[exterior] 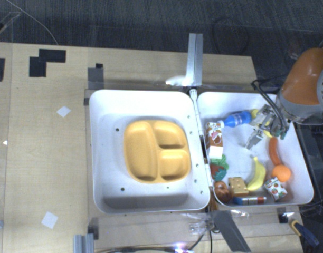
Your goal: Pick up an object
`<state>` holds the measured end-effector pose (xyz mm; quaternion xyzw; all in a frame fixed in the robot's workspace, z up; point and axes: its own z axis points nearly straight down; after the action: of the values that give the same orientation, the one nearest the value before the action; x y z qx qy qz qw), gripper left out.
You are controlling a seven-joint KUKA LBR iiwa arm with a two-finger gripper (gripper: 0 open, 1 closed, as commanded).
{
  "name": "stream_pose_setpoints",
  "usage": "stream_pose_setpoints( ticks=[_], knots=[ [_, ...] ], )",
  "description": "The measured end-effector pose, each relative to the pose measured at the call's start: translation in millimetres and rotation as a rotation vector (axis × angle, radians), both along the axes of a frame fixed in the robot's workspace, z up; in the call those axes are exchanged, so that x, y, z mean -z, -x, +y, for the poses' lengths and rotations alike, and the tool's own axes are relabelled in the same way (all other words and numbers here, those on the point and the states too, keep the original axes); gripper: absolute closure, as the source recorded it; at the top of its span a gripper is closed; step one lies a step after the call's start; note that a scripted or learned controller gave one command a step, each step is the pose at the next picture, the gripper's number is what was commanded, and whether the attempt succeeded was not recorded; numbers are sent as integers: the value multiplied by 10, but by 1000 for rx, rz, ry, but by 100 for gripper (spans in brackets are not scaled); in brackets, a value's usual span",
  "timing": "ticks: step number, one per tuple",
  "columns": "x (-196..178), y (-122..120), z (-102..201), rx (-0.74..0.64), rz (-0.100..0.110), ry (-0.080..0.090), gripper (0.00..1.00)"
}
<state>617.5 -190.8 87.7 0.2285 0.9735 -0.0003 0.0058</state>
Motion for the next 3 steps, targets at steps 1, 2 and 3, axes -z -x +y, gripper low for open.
stream_pose_setpoints(
  ticks=[1,2,3],
  knots=[
    [1,99,-133,-50,0,-1,0],
    [-15,545,458,236,-3,-5,0],
    [-11,591,183,602,-4,-9,0]
  ],
)
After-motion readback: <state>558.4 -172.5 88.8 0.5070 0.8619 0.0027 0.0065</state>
